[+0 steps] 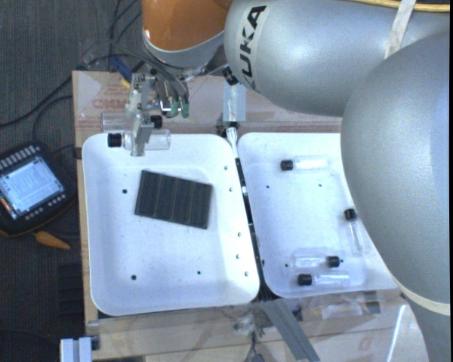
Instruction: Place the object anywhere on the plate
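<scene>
Camera view: gripper hangs over the left white bin's far corner, fingers pinched on a clear capped vial. Looks like the carry step; next, shift toward the dark ribbed rectangular plate and lower.

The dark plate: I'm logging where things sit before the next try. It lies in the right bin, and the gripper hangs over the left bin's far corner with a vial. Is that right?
Not quite. The camera view shows the dark plate lying in the left bin, not the right bin. The rest stands: the gripper hangs over the left bin's far corner with a vial.
</scene>
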Robot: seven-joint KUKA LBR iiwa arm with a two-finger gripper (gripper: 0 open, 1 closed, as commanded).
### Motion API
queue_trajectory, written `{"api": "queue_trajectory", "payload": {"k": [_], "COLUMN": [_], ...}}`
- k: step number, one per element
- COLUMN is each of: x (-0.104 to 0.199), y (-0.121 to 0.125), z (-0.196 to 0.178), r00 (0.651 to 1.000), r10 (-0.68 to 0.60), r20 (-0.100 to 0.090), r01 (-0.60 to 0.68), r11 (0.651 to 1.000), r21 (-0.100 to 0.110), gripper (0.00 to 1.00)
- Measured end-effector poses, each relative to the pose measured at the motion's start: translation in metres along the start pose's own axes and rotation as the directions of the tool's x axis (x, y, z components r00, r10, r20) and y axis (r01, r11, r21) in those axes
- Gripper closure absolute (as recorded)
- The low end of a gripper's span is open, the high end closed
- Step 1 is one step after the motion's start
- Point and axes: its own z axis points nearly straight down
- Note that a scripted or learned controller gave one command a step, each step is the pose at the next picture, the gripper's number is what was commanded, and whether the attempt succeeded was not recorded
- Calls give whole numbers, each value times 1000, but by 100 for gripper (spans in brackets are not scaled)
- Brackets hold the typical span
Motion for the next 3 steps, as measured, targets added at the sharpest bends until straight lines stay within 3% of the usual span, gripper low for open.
{"api": "queue_trajectory", "payload": {"k": [1,2,3], "x": [104,135,116], "y": [7,9,7], "z": [-121,-76,-74], "r00": [1000,943,665], "r10": [-3,332,746], "r20": [0,-2,2], "r01": [3,-332,-746], "r11": [1000,943,665], "r21": [2,5,6], "gripper": [100,100,100]}}
